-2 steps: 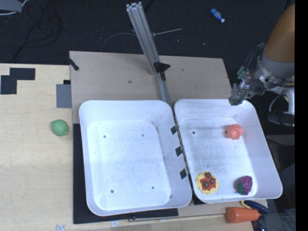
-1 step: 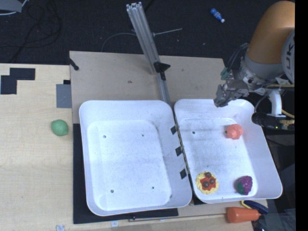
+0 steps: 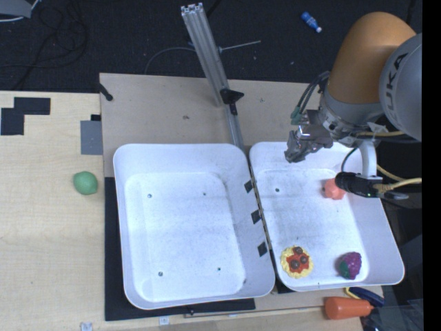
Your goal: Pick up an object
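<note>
The right bin holds three objects. A small pink piece lies near its right wall, partly behind a black cable fitting. A yellow round piece with red dots sits at the front, and a purple grape-like bunch lies in the front right corner. My gripper hangs over the back edge of the right bin, well left of and behind the pink piece. Nothing shows between its fingers.
The left bin stands beside the right one, joined by black clips. A green ball lies on the bench at far left. An orange object rests outside the right bin's front edge. A metal rail slants behind the bins.
</note>
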